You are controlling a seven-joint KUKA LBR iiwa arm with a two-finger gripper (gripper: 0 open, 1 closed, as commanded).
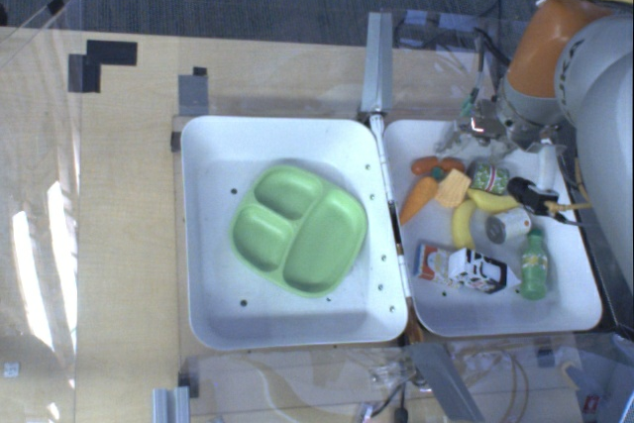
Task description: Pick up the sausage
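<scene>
Pincer hangs over sausage, its tips blurred against clutter.

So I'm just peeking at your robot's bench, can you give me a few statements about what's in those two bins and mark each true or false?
1. The green divided plate lies in the left bin. True.
2. The sausage sits on the green plate. False: it lies in the right bin, near the carrot.
3. The banana is in the right bin. True.
4. The green bottle stands in the left bin. False: it lies in the right bin.
5. The gripper hangs over the right bin's far edge. True.
</scene>
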